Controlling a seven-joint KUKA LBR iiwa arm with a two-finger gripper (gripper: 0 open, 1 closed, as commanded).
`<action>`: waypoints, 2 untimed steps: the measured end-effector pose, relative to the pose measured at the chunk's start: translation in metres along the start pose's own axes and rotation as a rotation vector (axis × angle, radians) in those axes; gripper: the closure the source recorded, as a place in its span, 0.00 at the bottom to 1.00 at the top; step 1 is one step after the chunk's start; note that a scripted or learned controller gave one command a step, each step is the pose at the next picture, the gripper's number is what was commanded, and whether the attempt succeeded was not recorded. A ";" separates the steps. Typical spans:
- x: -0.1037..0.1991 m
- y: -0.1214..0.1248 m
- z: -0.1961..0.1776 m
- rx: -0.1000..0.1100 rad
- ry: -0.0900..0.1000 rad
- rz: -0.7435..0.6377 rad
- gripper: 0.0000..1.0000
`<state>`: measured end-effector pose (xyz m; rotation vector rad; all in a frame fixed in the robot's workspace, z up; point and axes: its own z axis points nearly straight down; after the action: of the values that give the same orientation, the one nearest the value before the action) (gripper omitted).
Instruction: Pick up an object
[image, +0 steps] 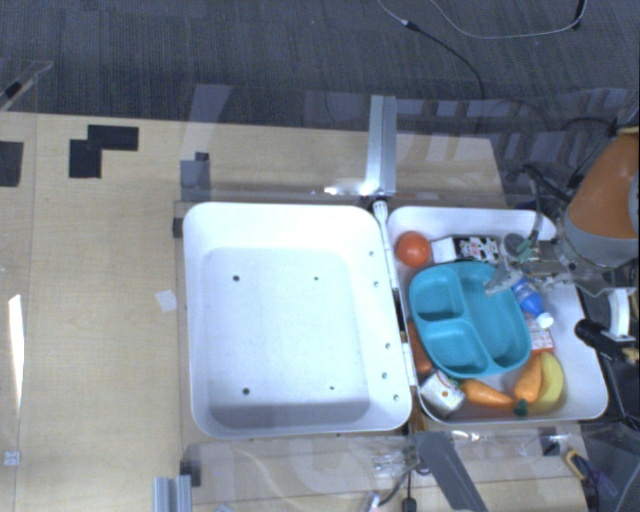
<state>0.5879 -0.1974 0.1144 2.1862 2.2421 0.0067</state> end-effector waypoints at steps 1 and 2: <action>-0.004 0.038 0.024 0.015 0.011 0.282 0.00; 0.009 0.028 0.022 -0.004 -0.005 0.366 0.00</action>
<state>0.6160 -0.1875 0.0929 2.5532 1.8036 0.0086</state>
